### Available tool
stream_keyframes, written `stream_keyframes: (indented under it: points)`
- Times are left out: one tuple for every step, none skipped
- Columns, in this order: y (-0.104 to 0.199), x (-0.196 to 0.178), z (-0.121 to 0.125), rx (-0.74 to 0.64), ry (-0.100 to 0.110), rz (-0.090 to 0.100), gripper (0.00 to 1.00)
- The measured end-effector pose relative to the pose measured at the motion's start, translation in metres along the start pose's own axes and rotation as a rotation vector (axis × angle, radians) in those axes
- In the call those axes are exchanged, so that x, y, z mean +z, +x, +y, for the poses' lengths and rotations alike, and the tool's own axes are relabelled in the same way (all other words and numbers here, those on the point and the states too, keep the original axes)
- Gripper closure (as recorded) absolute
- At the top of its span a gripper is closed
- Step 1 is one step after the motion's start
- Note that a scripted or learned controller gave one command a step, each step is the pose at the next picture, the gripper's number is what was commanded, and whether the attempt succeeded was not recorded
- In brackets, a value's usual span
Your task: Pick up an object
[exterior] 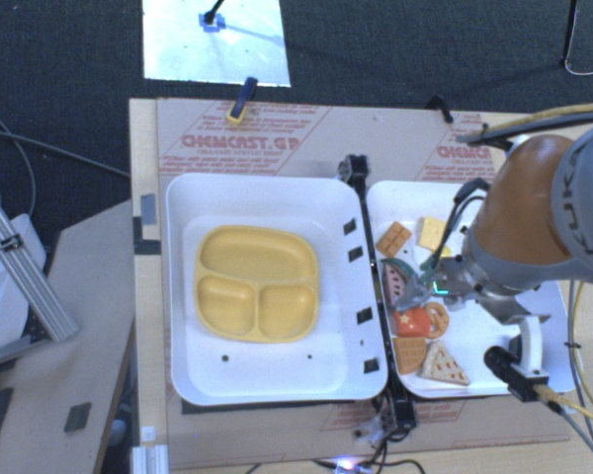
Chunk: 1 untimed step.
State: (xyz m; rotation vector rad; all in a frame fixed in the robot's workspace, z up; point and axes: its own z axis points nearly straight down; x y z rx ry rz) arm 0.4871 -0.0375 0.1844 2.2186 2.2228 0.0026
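Note:
The right bin (405,200) holds several toy food pieces: a tan waffle cracker (393,237), a pale yellow cheese square (432,233), a watermelon slice (396,283), a red tomato piece (412,321), a pretzel-like ring (436,315), a bread piece (410,354) and a tan triangular slice (444,365). My gripper (422,282) hangs low over the middle of this pile, just right of the watermelon slice, with a green light glowing on it. The arm's orange band and grey wrist cover the bin's right half. Nothing is visibly held.
The left bin (188,205) holds a yellow divided plate (258,282). A black clip divider (361,255) runs between the bins. Both bins rest on a cardboard sheet (277,131), with a blue-and-yellow tool (242,102) at its back edge.

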Motion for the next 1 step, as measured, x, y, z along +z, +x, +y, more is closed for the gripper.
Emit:
stream_keyframes:
  points:
    - [0.0324,-0.0356,0.0008,-0.006,-0.003,0.001,0.0]
